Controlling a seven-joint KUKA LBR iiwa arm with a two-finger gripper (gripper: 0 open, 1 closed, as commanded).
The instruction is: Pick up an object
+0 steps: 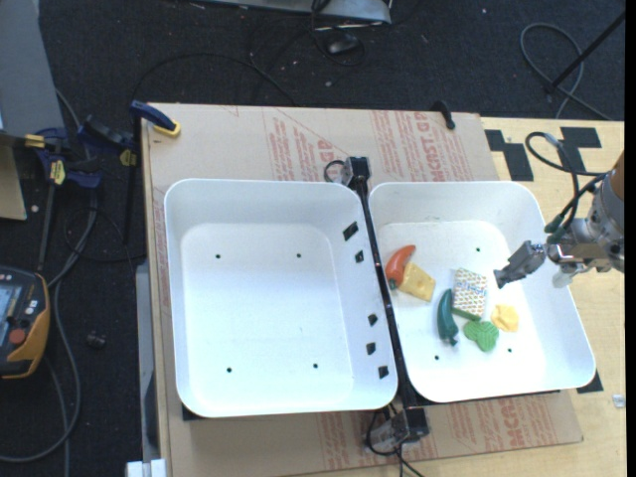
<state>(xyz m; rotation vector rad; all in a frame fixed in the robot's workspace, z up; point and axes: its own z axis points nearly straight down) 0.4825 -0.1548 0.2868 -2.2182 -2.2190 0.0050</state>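
We find the tool hanging over the right side of the right bin, just above and beside the patterned block. Whether it is spread or pressed together we cannot tell. Nothing appears lifted: the red piece, yellow wedge, teal piece, green piece and small yellow piece all lie clustered on the bin floor. We judge the pick not yet made; descent, grasp and lift remain. The left bin holds no candidate.

A lab: clamps, cables, cardboard-topped bench.
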